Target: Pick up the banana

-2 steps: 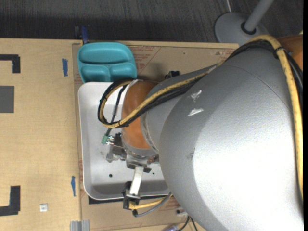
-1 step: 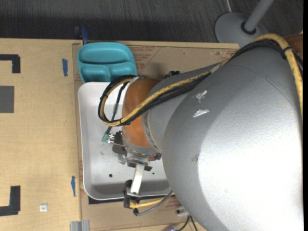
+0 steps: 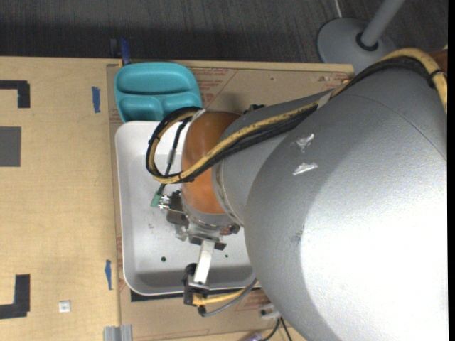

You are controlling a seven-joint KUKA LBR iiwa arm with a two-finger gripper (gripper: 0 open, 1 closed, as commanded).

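My arm (image 3: 341, 190) reaches in from the right and covers most of the bench. Its orange band (image 3: 202, 169) and wrist hang over the middle of a white bin (image 3: 138, 190). The gripper (image 3: 188, 226) points down into this bin, seen from above, so the wrist hides its tips. The bare strip of bin floor along the left and front carries nothing but a few small dark specks (image 3: 163, 259). Everything beneath the arm and wrist is hidden from me.
A teal moulded tray (image 3: 156, 91) lies at the bin's far edge. Left of the bin stretches a flat cardboard surface (image 3: 57, 190) with black tape marks and blue tape tabs. A grey stand base (image 3: 348, 41) sits at the far right.
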